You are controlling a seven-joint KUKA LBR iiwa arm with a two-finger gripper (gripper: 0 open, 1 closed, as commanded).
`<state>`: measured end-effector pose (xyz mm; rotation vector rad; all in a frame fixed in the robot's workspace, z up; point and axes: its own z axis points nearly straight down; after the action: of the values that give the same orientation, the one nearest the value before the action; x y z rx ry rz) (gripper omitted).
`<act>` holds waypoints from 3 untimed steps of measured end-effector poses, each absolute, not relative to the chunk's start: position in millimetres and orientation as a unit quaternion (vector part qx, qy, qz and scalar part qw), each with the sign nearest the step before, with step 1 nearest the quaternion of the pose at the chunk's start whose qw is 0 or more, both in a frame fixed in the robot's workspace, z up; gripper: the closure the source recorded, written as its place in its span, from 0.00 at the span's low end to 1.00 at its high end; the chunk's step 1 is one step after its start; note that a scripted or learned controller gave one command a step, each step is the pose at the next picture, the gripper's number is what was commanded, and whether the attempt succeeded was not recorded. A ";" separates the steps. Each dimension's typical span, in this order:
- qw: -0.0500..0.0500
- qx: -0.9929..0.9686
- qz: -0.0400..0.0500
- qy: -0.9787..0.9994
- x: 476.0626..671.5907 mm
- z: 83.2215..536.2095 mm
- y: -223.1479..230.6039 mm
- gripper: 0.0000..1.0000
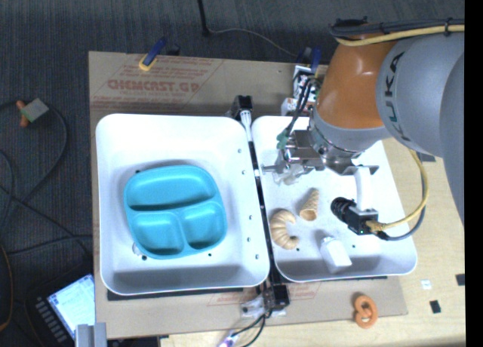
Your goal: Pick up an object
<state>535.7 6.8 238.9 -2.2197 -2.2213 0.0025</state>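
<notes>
The arm's bulky wrist hides much of the right bin (404, 261) from you, and the pincer (290, 168) shows just as small metal parts low over that bin's upper left; you cannot tell how wide it stands. Just below it, slightly to its right, lies a tan cone (309, 204). Further down, near the bin's lower left, lies a ridged beige croissant-like piece (284, 227), and a small white block (334, 253) sits nearer the front wall. In the left bin (113, 142) you see a blue divided tray (175, 210). An orange ring (365, 309) lies on the surface outside.
</notes>
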 end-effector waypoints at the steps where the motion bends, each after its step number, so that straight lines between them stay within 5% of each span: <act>1: 0.000 -0.707 0.001 -0.708 483.3 220.7 66.8 1.00; 2: 0.001 -0.707 0.001 -0.707 483.1 207.5 54.6 1.00; 3: 0.002 -0.707 0.002 -0.708 482.4 147.4 103.2 1.00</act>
<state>482.4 103.2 147.4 -2.2180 -2.2205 0.0058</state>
